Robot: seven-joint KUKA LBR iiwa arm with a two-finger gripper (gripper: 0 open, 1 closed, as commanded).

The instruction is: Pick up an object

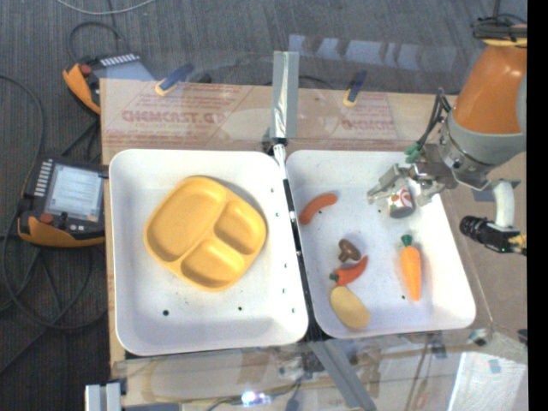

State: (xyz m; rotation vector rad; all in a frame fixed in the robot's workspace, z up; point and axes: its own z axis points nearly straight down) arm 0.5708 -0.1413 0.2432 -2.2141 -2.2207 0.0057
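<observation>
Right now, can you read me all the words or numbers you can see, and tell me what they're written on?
"CHEMCAST" in faint red letters, on the brown board behind the left white bin; the letters after it are too blurred to read.
More red print on the same board behind the right white bin: too blurred to read.
The screen of the handheld controller on the floor: too small to read.
The small item near the gripper: red marks, unreadable.

Yellow compartment tray [205,231] in white left bin [128,315]. White right bin [445,306]: orange carrot [412,268] with green top, orange-red sausage [318,206], tan potato [349,307], red chilli [351,271].
</observation>
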